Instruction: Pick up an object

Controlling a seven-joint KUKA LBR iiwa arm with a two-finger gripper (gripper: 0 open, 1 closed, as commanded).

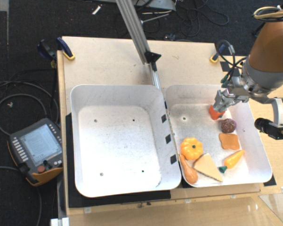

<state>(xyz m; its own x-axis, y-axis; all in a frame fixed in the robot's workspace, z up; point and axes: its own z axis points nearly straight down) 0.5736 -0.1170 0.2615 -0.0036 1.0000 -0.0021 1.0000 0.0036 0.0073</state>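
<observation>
Red object [215,112] sits right at the gripper [220,105].

My desk [113,62]: pale board, speckled, blue-yellow clamps at far corners [66,48] [221,51]. Dark carpet floor [23,27] all round. Cables [188,8] tangled on floor beyond far edge. Slanted metal rail [134,25] crosses above. Handheld control pendant [36,147] lies left, screen glare-washed, perhaps lit. Light even.
</observation>
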